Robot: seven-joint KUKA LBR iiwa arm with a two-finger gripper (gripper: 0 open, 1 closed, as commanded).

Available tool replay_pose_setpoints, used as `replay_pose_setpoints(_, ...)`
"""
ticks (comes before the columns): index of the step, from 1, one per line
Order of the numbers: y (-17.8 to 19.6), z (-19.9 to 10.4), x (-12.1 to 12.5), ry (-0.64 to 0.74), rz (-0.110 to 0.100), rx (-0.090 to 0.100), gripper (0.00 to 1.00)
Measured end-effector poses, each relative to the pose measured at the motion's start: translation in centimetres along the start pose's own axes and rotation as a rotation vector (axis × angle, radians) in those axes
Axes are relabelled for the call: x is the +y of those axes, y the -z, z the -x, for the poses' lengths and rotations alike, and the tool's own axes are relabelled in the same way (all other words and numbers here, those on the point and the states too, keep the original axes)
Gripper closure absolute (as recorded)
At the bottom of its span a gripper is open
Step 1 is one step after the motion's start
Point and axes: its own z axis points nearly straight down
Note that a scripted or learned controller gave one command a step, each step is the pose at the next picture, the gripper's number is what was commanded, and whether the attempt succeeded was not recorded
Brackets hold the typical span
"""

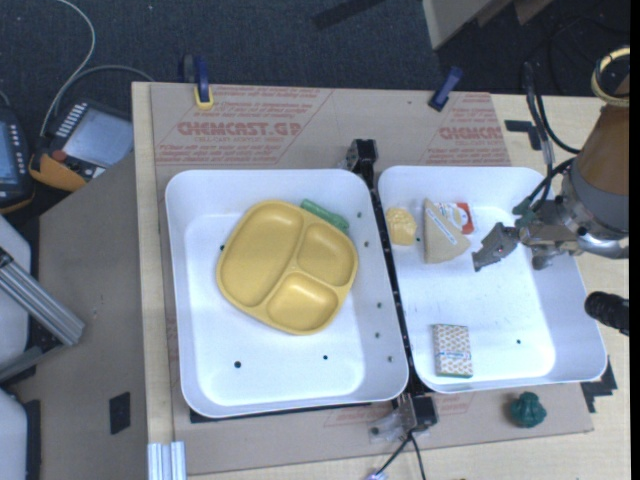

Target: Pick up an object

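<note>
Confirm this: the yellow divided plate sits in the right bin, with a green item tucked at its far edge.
Not quite. The camera view shows the yellow divided plate in the left bin, not the right one. The green item does peek out at its far edge.

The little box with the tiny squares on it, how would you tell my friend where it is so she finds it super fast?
Look at the right-hand white bin, the one that the robot arm reaches over. Near its front edge lies a small flat box, all alone, away from the yellow lump and the cheese-like wedge at the back. It is the only rectangular thing there, and it has a fine checked pattern.
</note>
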Motion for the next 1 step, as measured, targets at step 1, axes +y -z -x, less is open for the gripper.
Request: replay_pose_setpoints(1, 0.49, -0.02, 0.20, 0.003, 0.011, -0.001, 0.00)
